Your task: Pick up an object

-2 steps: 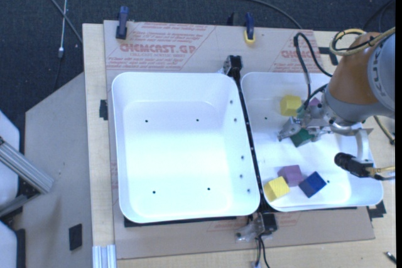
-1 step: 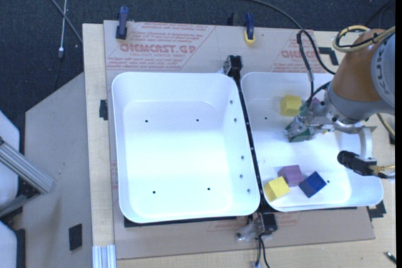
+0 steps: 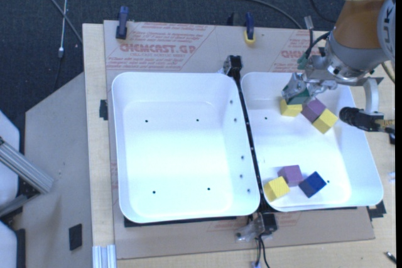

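The arm (image 3: 361, 16) reaches in over the right bin (image 3: 352, 191), its gripper (image 3: 300, 92) low at the bin's far end. Whether it is clenched or released I cannot tell. Directly under it sits a green block (image 3: 298, 95), touching a yellow block (image 3: 290, 109). Just beside these lie a purple block (image 3: 312, 109) and another yellow one (image 3: 325, 121). Well apart, at the near end, a yellow cube (image 3: 276, 187), a purple cube (image 3: 291, 174) and a blue cube (image 3: 312, 184) cluster together. The left bin (image 3: 125, 154) lies beside it on the desk (image 3: 94, 135).
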Robot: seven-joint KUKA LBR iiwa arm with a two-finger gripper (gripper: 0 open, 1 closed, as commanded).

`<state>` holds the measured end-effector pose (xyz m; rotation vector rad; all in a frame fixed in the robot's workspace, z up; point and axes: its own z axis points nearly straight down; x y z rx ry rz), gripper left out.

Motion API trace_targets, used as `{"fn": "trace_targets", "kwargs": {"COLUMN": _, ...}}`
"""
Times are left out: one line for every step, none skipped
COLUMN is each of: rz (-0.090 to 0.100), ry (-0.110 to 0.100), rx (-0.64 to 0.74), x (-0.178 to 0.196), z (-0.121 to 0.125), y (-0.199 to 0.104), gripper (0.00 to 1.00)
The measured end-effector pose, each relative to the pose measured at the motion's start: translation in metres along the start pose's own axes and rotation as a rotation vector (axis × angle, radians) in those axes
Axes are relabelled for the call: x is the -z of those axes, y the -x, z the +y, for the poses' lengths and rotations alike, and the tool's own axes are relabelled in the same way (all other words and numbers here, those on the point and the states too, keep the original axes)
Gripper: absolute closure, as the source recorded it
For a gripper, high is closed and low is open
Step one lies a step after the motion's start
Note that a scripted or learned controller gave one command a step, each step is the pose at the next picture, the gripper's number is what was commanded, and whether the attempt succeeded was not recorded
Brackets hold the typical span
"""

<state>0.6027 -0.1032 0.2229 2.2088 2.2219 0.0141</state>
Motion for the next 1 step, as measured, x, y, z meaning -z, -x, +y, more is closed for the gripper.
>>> {"fn": "trace_targets", "kwargs": {"rz": 0.001, "ry": -0.009, "rx": 0.000, "x": 0.0351, "z": -0.0513, "y": -0.0656, "gripper": 1.00}}
